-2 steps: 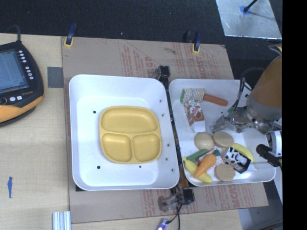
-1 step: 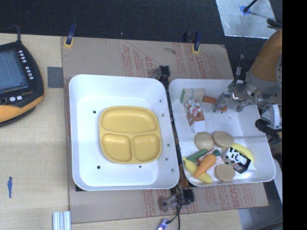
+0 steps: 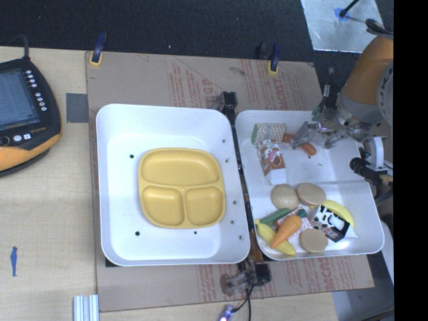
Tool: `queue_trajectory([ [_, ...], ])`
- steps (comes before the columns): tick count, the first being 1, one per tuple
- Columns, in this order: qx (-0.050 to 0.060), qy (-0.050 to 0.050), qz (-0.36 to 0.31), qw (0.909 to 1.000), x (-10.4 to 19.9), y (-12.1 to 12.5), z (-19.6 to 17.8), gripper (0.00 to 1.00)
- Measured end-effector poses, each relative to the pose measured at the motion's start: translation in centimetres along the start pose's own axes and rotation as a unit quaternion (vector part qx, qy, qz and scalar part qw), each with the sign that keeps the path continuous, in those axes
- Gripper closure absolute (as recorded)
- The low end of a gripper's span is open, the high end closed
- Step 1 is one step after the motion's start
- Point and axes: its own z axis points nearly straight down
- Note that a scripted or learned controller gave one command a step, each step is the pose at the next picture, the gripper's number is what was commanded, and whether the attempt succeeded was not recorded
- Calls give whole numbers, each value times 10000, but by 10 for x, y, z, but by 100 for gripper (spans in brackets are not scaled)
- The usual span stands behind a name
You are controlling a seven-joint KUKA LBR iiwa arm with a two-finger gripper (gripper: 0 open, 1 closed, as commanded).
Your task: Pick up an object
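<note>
We see the end effector (image 3: 309, 134) low over the far part of the right bin (image 3: 354, 172), its dark fingers spread apart with nothing between them. Just beside it, touching or nearly touching its tips, lies a small orange sausage (image 3: 306, 148) on the bin floor. A little further to the left sit two printed packets (image 3: 270, 154), one behind the other. Nearer the camera from the end effector we find two round tan cookies (image 3: 298, 195), then a carrot (image 3: 287, 229), a green bean (image 3: 275, 215), a yellow banana (image 3: 339, 211) and a black-and-white carton (image 3: 331, 222) crowded along the near wall. Well to the left, the left bin (image 3: 114, 179) holds a yellow divided plate (image 3: 181, 186). Both bins rest on the table (image 3: 47, 206).
</note>
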Motion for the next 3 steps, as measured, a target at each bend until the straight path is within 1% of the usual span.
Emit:
queue_trajectory([
  [1,54,8,-18,10000,-1,-2,-9,100],
  [2,-2,4,-2,10000,62,-21,-93,100],
  [3,1,3,-3,10000,129,-30,-131,100],
])
